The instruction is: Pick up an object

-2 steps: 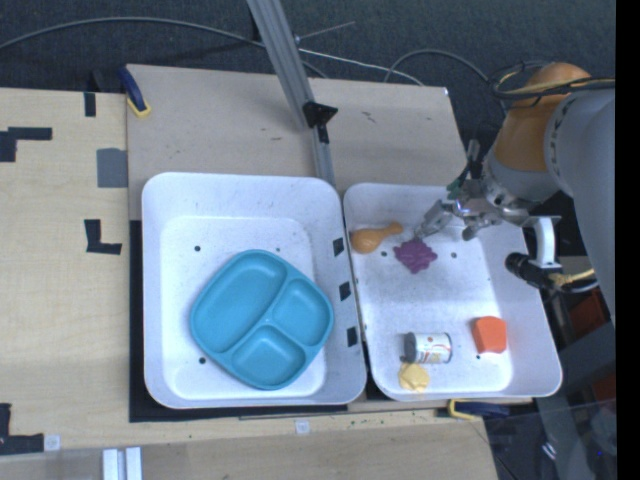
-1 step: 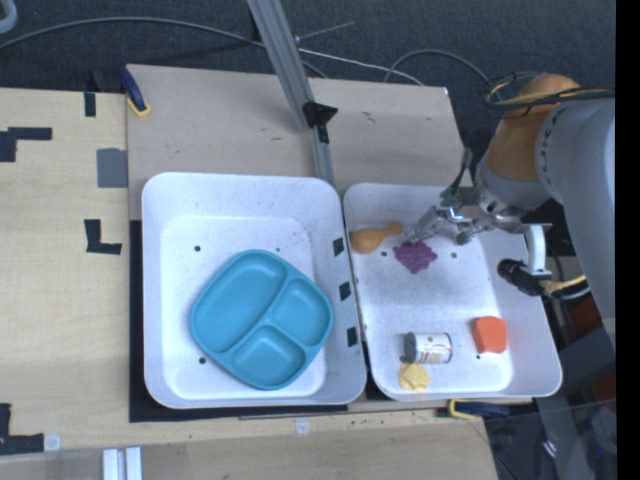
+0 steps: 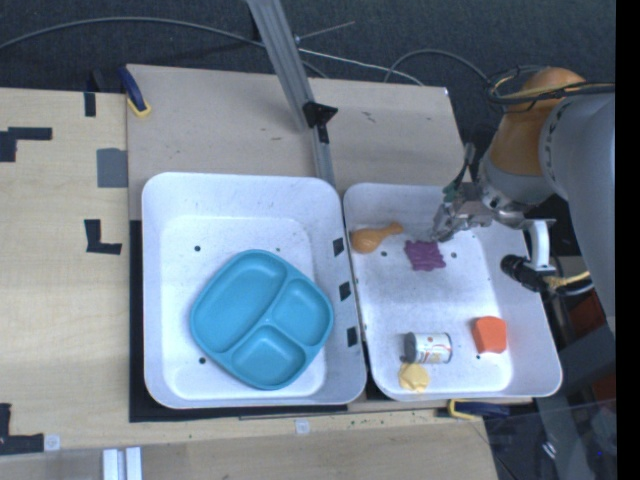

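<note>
In the camera view we see two shallow white bins side by side on the tabletop (image 3: 60, 298). The left bin (image 3: 165, 218) contains one item: a blue divided plate (image 3: 262, 318) with three compartments, lying flat toward the near side of the bin floor.

The right bin (image 3: 520, 368) contains five items. At the far left of this bin we note an orange-brown drumstick-shaped piece (image 3: 375, 237), lying on its side close to the wall shared with the left bin. Just to its right lies a flat purple object (image 3: 425, 256). On the near side we find a small can (image 3: 428, 348) lying on its side, and touching it on the near side, against the bin's front rim, a small yellow object (image 3: 413, 376). An orange block (image 3: 489, 334) sits to the right of the can, apart from it.

The arm enters from the right, its orange band visible at the far right. The pincer (image 3: 447, 220) hangs over the far part of the right bin, just beyond and to the right of the purple object. We cannot tell whether it is released or clenched, and no object shows in its grip.
</note>
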`<action>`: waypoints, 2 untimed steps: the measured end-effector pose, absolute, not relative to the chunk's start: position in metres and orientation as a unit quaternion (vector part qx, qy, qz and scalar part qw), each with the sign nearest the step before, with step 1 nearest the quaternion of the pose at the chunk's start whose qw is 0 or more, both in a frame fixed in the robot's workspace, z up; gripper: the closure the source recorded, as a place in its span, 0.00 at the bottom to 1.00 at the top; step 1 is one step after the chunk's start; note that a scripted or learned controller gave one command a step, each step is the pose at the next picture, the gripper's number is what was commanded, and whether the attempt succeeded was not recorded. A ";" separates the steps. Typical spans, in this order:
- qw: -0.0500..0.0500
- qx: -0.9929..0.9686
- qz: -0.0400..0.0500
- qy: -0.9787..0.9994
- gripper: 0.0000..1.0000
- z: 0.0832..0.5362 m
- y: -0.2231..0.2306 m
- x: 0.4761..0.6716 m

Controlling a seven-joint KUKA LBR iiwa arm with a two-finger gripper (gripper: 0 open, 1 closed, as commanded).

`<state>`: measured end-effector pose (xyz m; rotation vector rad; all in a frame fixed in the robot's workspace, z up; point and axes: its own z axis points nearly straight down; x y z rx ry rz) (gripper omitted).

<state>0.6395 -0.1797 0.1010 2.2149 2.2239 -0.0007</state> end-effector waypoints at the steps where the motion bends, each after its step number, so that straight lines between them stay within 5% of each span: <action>1: 0.001 0.707 0.001 0.708 1.00 0.151 -0.175 0.632; 2: 0.001 0.707 0.001 0.708 1.00 0.194 -0.176 0.634</action>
